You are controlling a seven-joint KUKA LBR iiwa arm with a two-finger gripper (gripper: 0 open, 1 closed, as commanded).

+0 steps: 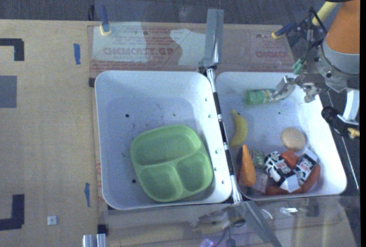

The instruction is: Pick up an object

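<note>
Crowding banana (239, 129): carrot (247, 167), toy cow (273, 166)

Bench (46, 143): light tan wood-grain top, running from the left edge of the view under both bins. Black L-shaped corner marks (14, 48) sit at its left side, upper and lower, with a grey square patch (7, 91) between them. Short strips of blue tape (76, 53) are stuck near the left bin's outer corners.

Two shallow white bins rest directly on it, side by side and touching along a metal divider: left bin (108, 126), right bin (337, 174). Behind them lies a flat sheet of printed cardboard (143, 48) under a clear panel.
</note>
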